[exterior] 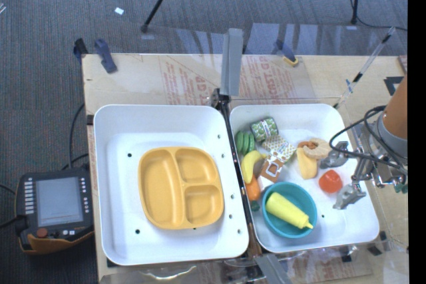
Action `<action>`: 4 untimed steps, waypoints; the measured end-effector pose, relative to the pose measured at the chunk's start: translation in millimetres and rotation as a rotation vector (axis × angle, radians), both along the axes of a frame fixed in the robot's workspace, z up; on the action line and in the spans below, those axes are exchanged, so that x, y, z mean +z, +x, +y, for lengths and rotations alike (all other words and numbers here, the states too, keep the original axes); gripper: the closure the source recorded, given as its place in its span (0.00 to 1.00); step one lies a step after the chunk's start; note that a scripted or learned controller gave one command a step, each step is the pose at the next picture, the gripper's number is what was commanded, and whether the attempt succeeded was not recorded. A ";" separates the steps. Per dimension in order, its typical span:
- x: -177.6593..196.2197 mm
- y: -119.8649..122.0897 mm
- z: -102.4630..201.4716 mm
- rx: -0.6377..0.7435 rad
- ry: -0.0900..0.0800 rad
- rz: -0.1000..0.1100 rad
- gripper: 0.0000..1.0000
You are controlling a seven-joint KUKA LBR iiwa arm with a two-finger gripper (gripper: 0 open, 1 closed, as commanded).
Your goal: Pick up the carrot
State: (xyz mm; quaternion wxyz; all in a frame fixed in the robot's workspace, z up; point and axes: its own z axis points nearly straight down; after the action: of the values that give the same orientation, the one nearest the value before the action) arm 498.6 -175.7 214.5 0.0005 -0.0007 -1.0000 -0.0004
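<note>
A handheld control pendant with a grey screen lies on the floor, left of the left bin. The left bin, smooth white plastic with rounded corners, carries a glossy yellow divided plate with three shallow compartments. Just right of the plate, across the two bins' shared rims, the right bin holds toy food. The carrot, a small orange stub, lies against that bin's left wall, under the curved yellow banana and touching the rim of a round teal bowl. In the bowl rests a smooth yellow corn-like piece. Right of the bowl sit a pale cheese wedge and a round red tomato. The metal gripper hangs just right of the tomato, well apart from the carrot, its fingers spread wide with nothing between them.
</note>
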 end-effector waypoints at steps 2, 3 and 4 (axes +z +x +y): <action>-106.2 46.2 -1.3 -0.143 0.001 -0.001 1.00; -118.6 35.8 -35.6 0.189 -0.003 -0.015 1.00; -79.4 -1.4 -30.4 0.204 -0.004 -0.029 1.00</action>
State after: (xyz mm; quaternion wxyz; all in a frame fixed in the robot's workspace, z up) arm 497.2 -206.1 135.1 -0.0141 0.1012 -0.9948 0.0019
